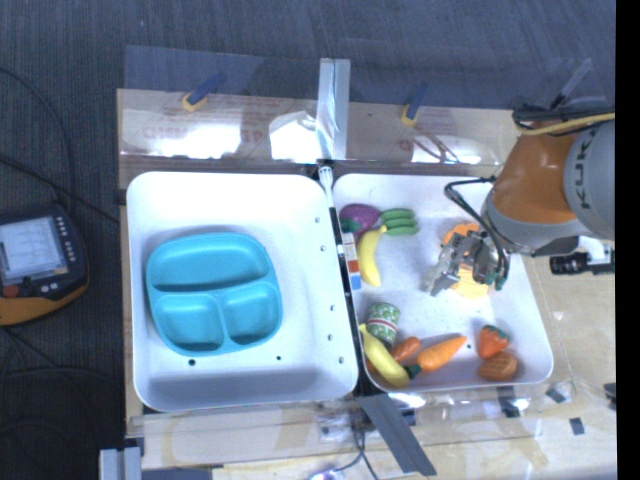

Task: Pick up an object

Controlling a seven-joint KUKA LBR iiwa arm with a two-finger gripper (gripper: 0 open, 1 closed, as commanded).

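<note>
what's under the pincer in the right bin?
Beneath the pincer lies an orange and yellow round toy, on the floor of the right white bin. The pincer and grey wrist cover its middle, so its full shape and any contact are hidden.

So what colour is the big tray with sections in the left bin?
Light blue. The tray shows clearly in the camera view.

A blue divided tray [212,290] lies in the left bin [300,198]; a handheld pendant [35,258] sits beyond it.

Grey arm [598,183], orange band, dark metal tool [466,266].
</note>
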